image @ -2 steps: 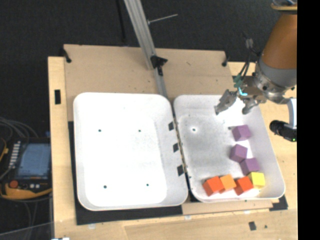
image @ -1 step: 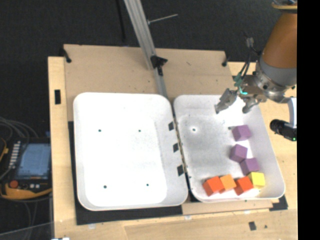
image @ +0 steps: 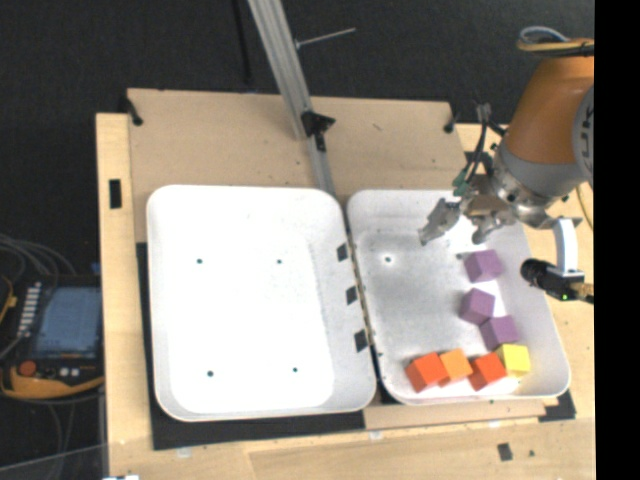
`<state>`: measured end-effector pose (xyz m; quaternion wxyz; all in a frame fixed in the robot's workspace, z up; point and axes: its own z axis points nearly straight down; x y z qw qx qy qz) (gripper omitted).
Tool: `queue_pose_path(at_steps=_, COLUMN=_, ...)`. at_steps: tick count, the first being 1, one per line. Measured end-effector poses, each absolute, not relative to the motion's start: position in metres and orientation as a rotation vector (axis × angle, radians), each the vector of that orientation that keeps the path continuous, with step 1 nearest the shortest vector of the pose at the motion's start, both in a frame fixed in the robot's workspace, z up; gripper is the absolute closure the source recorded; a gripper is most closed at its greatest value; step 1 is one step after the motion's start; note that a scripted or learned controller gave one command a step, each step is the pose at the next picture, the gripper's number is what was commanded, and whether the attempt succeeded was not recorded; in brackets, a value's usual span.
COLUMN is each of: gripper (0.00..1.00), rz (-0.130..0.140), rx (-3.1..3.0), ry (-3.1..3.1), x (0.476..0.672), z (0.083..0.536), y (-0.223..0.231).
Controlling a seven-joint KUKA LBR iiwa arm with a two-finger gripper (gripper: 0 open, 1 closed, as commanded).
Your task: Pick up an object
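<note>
The two-finger gripper [image: 458, 223] is seen over the far part of the right-hand shallow white bin [image: 400, 298], with its two grey fingers [image: 436, 222] spread apart and nothing held between them. No block is touched by it.

The objects to be picked are gathered along the right and near sides of that bin. The nearest to the gripper is judged to be the upper purple cube-shaped block [image: 484, 265], which lies just toward the near side and slightly to the right of the fingertips in the camera view. Beyond it, a second purple block [image: 478, 304] and a third purple block [image: 500, 330] are strung in a loose line running toward the bin's near right corner. There a small yellow cube [image: 515, 357] is found, and along the near wall a red block [image: 488, 370], a light orange block [image: 456, 364] and a darker orange-red block [image: 428, 371] are set close together, apparently touching one another.

The coming move is therefore thought to turn on a short shift toward the near right, followed by a descent over the upper purple block. That block stands apart from its neighbours, so room for the fingers on either side is expected. The blocks in the near row are packed more tightly and would be harder to straddle.

The left-hand shallow white bin [image: 250, 298] is not involved in the grasp.
</note>
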<state>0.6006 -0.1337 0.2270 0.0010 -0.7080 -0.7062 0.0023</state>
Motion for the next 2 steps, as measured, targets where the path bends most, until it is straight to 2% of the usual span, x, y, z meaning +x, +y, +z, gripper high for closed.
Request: queue_pose_path(at_steps=2, gripper=0.0, rz=0.006, rx=-2.223, ry=-2.218, x=0.587, z=0.13, y=-0.142)
